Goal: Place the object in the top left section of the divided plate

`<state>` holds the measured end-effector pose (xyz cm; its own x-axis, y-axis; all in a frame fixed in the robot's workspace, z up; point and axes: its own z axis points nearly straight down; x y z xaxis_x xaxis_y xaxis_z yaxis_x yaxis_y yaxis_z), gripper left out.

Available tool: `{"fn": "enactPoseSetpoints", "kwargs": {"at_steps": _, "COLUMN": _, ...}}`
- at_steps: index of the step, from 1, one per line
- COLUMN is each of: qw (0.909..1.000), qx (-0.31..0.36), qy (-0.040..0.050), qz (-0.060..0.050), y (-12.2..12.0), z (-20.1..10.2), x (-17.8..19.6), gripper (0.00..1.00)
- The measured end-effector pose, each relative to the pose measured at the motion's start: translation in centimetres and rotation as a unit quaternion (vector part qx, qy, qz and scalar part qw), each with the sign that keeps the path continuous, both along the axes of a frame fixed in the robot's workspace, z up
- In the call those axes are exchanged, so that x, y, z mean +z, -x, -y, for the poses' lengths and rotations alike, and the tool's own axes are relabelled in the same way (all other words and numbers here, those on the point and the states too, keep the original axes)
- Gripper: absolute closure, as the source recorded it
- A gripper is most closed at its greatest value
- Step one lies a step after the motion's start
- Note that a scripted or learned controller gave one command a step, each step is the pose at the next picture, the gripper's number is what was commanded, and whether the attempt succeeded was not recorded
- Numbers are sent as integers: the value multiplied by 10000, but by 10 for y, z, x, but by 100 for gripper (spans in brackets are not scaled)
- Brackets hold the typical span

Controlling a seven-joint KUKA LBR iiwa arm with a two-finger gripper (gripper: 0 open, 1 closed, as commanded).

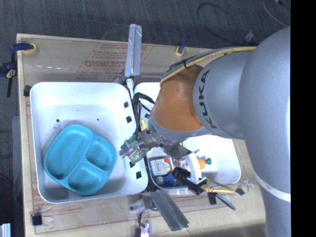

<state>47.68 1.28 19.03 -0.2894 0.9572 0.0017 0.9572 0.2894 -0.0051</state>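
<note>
A large grey robot arm point(247, 93) with an orange band point(175, 105) above its wrist reaches in from the right and bends down over the right-hand white bin point(224, 174), covering most of it. The tool point(170, 169) sits low in that bin, at the end of the wrist, amid black brackets and cabling; whether it is released or clenched cannot be told, since the wrist hides it from above.

Crowded directly under and around the tool lies a small heap of objects: a white packet with a printed label point(159, 166), something dark blue point(168, 181) below it, and a white item with an orange and teal tip point(201, 161) just to the tool's right. Which of these is the task's object cannot be told, and none can be seen clearly between the tool's parts. A small green circuit board point(133, 151) hangs on the wrist's left side, over the wall where the two bins meet.

Well to the tool's left, across that shared wall, the left-hand white bin point(74, 98) holds the blue divided plate point(79, 158), lying flat with three sections, towards the near left part of its bin. A grey metal bar point(133, 51) stands beyond the tool on the worktop point(64, 58), and yellow-handled pliers point(222, 189) lie near the tool's right, at the bin's edge.
</note>
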Motion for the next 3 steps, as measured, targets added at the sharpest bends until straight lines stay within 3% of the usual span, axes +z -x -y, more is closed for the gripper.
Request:
{"fn": "enactPoseSetpoints", "kwargs": {"at_steps": 1, "qw": 9983, "qx": 575, "qy": 1, "qz": 13, "y": -32, "z": -68, "x": 1, "gripper": 100}}
{"fn": "enactPoseSetpoints", "kwargs": {"at_steps": 2, "qw": 9982, "qx": 600, "qy": 3, "qz": 1, "y": -32, "z": -68, "x": 10, "gripper": 100}}
{"fn": "enactPoseSetpoints", "kwargs": {"at_steps": 3, "qw": 9982, "qx": 599, "qy": 3, "qz": 1, "y": -32, "z": -68, "x": 10, "gripper": 0}}
